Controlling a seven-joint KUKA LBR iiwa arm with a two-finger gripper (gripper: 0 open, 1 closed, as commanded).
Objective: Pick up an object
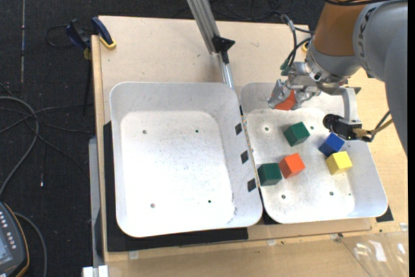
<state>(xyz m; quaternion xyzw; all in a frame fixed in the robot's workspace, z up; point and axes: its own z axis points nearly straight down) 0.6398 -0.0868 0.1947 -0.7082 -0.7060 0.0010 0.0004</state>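
My gripper point(286, 98) hangs over the far left corner of the right bin point(363, 204). A small red block point(285, 101) shows between its fingers, and they are shut on it. I cannot tell whether the block rests on the bin floor or is lifted off it. Loose in the same bin lie a green cube point(297, 133), a blue cube point(332, 143), a yellow cube point(338, 162), an orange cube point(292, 165) and a dark green cube point(269, 173) by the left wall.
The left bin point(130, 100) stands beside the right one, their rims meeting in the middle. A slanted metal pole point(198, 3) crosses the far bench and ends near the bins' shared corner. A black cable clip point(340, 126) hangs off the arm above the blue cube.
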